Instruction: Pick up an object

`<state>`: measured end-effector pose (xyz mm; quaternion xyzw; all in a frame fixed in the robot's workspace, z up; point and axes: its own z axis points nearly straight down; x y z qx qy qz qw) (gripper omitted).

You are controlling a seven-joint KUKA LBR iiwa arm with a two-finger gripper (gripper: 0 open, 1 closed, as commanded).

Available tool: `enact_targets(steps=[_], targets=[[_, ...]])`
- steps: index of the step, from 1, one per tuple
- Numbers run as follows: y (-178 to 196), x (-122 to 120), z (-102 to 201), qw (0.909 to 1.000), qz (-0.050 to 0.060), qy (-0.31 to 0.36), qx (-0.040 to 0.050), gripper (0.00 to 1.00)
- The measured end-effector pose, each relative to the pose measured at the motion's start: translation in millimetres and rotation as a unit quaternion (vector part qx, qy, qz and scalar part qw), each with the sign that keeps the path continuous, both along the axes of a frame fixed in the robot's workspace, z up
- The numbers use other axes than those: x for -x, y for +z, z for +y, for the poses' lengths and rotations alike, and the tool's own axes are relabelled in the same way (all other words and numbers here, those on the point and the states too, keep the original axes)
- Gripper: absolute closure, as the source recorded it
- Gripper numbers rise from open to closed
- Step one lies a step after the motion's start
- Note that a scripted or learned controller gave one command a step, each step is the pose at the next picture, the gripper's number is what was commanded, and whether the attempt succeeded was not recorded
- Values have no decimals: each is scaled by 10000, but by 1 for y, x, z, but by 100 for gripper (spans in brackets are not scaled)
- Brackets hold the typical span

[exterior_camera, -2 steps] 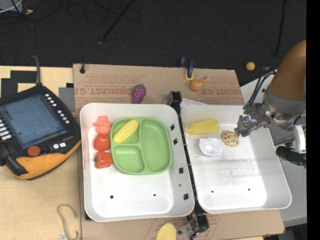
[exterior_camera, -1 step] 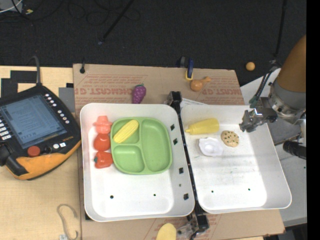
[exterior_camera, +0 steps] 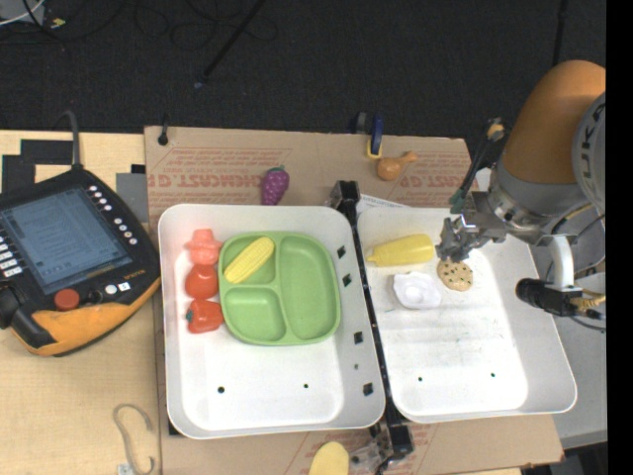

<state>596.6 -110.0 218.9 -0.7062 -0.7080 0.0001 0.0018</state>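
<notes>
My gripper hangs over the upper part of the right bin, just above a round cookie with dark chips. A yellow banana-like piece lies to its left, and a white lumpy object sits below that. The left bin holds a green divided plate with a corn cob in it. Red and pink toy foods line that plate's left side.
A teach pendant lies on the bench at the left. On the cardboard behind the bins sit purple grapes and a small orange piece. A yellow object lies at the front edge. A black divider separates the bins.
</notes>
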Motion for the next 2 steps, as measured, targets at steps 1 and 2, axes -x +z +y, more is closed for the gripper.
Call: enact_targets(steps=[1,2], targets=[[9,5,47,10000,3,3,-2,100],[17,-4,105,10000,-8,8,2,100]])
